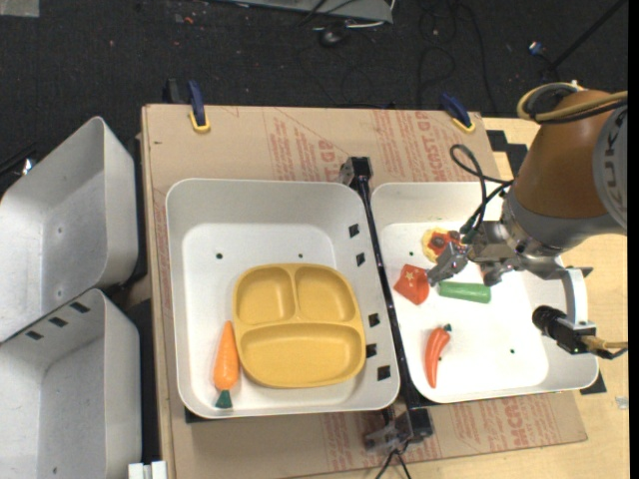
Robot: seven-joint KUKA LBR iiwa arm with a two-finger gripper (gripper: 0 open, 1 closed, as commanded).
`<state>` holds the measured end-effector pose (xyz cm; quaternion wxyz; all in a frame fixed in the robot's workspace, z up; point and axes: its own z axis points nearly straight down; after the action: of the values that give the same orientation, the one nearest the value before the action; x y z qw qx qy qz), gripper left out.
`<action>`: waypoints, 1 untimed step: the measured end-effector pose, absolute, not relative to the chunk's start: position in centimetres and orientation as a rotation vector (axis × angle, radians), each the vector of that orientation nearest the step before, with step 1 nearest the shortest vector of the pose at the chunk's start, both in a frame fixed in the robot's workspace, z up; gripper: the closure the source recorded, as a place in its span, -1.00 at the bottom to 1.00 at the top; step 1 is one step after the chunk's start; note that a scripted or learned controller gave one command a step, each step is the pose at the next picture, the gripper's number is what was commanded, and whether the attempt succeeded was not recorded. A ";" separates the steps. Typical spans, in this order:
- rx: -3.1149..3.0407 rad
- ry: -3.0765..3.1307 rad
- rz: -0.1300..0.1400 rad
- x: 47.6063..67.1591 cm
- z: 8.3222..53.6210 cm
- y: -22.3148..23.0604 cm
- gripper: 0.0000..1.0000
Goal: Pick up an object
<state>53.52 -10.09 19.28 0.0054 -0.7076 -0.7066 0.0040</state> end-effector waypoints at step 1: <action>-2.220 -2.221 0.001 53.8 19.9 -10.1 -1.00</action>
<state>53.82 -10.10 19.88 0.0006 -0.7068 -0.7074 0.0003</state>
